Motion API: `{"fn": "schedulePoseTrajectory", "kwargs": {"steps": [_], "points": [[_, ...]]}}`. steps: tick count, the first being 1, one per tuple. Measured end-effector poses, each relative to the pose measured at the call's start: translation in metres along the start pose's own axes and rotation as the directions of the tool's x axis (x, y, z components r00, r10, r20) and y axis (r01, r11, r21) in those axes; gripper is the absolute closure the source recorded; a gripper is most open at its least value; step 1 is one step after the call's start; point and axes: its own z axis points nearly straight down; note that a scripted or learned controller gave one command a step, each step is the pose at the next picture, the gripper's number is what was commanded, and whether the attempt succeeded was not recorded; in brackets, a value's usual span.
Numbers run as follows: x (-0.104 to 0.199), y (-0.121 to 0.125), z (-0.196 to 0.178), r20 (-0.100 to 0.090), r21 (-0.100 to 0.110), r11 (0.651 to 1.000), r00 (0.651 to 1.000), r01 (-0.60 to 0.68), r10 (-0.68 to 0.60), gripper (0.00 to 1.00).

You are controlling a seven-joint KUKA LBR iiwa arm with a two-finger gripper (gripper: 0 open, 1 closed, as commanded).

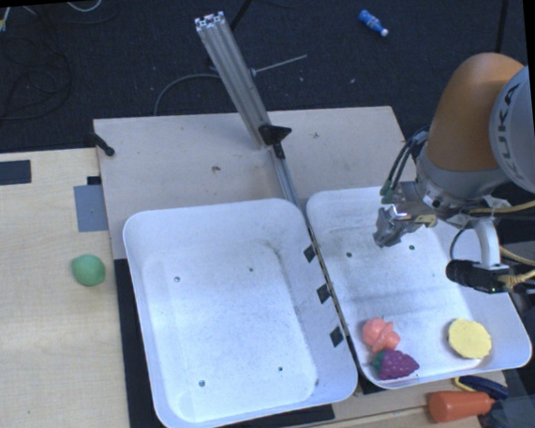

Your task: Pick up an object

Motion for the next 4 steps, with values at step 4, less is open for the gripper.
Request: {"fn": "schedulePoseTrajectory", "kwargs": {"steps": [4], "points": [[0.149,-0.053,-0.035,-0.001,0.005,1.000,1.000,0.004,-0.004,1.00]]}}
